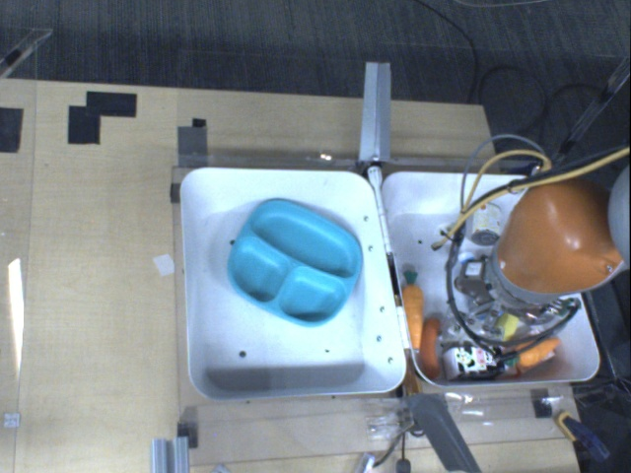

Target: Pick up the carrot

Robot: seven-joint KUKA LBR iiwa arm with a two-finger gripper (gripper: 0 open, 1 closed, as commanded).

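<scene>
Left bin (197, 294): white, shallow; holds one blue divided plate (294, 260) with three compartments, lying near the bin's middle.
Right bin (419, 205): white, set just beside the left bin, a metal rail (377, 116) at the junction.
Arm (557, 235): grey with orange band, lowered over the right bin, cables looped around the wrist.
Gripper (473, 348): low in the right bin; finger state hidden by wrist and cables.
Carrot (413, 308): orange, lying along the right bin's left wall, beside the gripper.
Other orange item (537, 353): near the bin's front right, identity unclear.
</scene>
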